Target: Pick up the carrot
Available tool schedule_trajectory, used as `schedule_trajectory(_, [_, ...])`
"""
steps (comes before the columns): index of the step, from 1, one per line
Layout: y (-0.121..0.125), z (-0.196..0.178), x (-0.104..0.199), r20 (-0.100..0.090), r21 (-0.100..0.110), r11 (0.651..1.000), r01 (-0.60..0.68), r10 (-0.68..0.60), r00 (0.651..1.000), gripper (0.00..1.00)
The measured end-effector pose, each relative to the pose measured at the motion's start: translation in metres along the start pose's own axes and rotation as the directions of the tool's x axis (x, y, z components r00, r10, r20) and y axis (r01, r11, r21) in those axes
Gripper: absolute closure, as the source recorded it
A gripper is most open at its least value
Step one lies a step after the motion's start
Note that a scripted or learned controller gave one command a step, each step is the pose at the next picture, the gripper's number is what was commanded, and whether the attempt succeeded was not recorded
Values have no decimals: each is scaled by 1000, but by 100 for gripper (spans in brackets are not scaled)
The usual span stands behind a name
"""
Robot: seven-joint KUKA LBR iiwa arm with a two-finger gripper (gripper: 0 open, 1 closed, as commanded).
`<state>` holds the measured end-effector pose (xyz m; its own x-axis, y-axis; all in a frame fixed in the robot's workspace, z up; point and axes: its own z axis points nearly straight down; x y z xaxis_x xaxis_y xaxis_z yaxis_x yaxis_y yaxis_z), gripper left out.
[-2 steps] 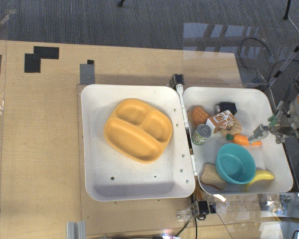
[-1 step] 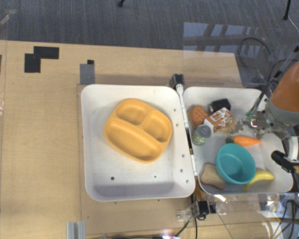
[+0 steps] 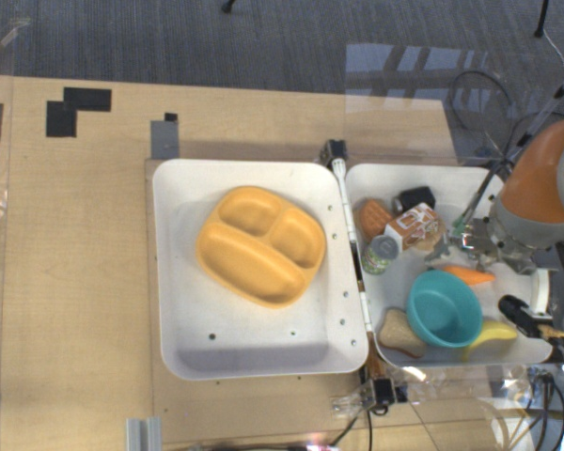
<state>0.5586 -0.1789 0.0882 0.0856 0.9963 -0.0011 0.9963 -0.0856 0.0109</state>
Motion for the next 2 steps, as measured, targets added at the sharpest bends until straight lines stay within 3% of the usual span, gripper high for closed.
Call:
schedule_trajectory(1, [-14,0,-7,-3,3,950,-311,311,950,0])
schedule_trajectory(2, [-58,-1,-18,0,-4,997,-75,75,997,0])
